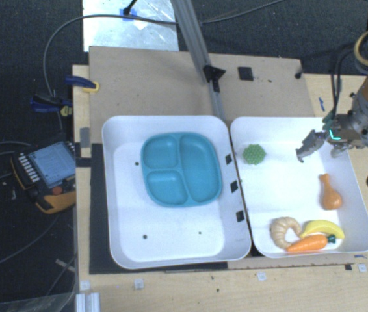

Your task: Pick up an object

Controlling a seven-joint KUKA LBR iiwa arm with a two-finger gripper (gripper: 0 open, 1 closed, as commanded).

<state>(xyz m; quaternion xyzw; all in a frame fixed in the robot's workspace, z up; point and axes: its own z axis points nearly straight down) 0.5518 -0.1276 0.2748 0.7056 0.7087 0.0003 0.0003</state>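
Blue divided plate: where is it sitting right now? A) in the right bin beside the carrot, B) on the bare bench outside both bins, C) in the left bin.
C: the blue divided plate lies flat inside the left bin, while the carrot is in the right bin.

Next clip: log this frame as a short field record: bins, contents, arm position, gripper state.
left bin: holds a blue divided plate
right bin: green broccoli piece, orange drumstick, croissant, banana, carrot
cluster: croissant, banana and carrot lie together at the near edge
gripper: above the right bin's far right part, nothing visible between its fingers
finger opening: cannot tell
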